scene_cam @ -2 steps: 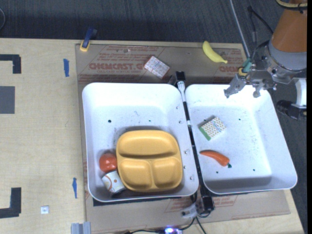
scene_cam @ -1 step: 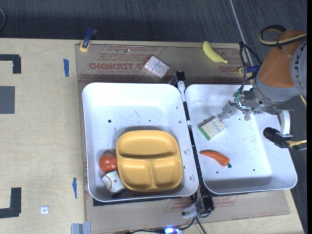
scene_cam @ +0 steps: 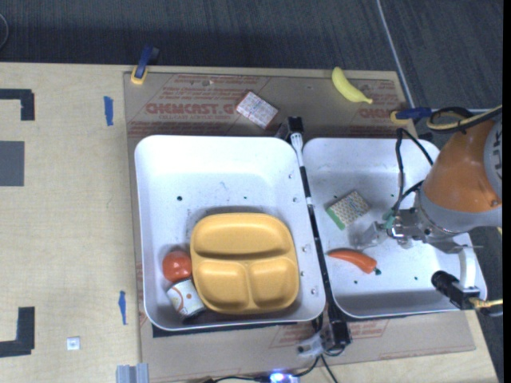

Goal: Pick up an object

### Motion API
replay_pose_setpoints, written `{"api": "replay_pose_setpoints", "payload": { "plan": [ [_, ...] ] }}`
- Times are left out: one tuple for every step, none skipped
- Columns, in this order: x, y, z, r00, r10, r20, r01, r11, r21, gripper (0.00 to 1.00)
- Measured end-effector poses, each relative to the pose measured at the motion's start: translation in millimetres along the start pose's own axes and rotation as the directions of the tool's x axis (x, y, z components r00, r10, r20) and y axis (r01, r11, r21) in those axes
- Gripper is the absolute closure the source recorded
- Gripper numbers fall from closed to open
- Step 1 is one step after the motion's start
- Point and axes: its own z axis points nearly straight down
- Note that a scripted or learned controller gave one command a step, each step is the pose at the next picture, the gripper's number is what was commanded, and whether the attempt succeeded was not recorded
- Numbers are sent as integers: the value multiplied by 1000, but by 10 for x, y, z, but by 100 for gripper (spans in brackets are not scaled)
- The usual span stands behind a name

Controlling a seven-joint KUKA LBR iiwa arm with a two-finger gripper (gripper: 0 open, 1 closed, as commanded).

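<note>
A: Where does the gripper (scene_cam: 382, 228) sit?
B: Low in the right bin (scene_cam: 415, 298), between the checkered sponge (scene_cam: 347, 208) and the orange pepper (scene_cam: 352, 258), close to both. Whether it is released or clenched, I cannot tell.
A: And the left bin (scene_cam: 160, 166)?
B: It bears a yellow tray (scene_cam: 243, 260), out of the arm's present reach.

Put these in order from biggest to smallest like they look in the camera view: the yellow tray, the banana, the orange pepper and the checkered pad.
1. yellow tray, by far the biggest.
2. to 4. banana, orange pepper and checkered pad look about alike in size, so I will not rank them.
</note>
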Motion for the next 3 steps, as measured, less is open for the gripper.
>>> {"api": "replay_pose_setpoints", "payload": {
  "plan": [
    [433,-367,0,1000,-1,-2,1,1000,0,0],
    [489,-363,0,1000,0,0,0,1000,-1,0],
    [491,-364,1,1000,0,0,0,1000,-2,0]
  ]
}}
